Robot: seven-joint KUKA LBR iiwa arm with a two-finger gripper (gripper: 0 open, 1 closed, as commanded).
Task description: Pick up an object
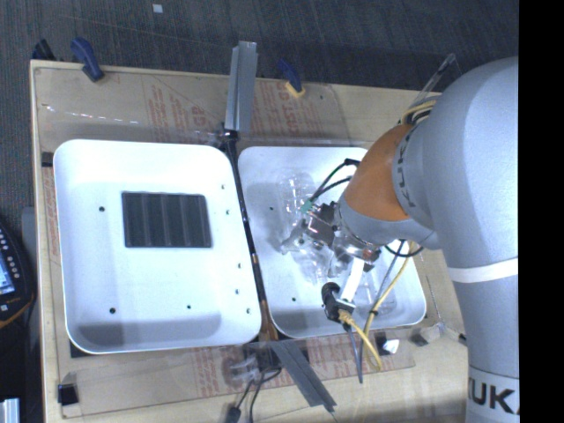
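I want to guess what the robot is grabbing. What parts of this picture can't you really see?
- Clear crinkly object in the right bin: see-through against white, so its shape and kind are unclear.
- Gripper: the arm's wrist and cables cover it, so its grip is hidden.
- Right bin's far side: covered by the grey arm.
- Dark device in the camera view: cut off by the left edge.

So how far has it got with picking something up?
Done: the arm has reached down into the right bin, over a clear plastic thing. In hand: lining up on it. Left: gripping and lifting; nothing looks raised yet. The left bin holds a dark ribbed block.
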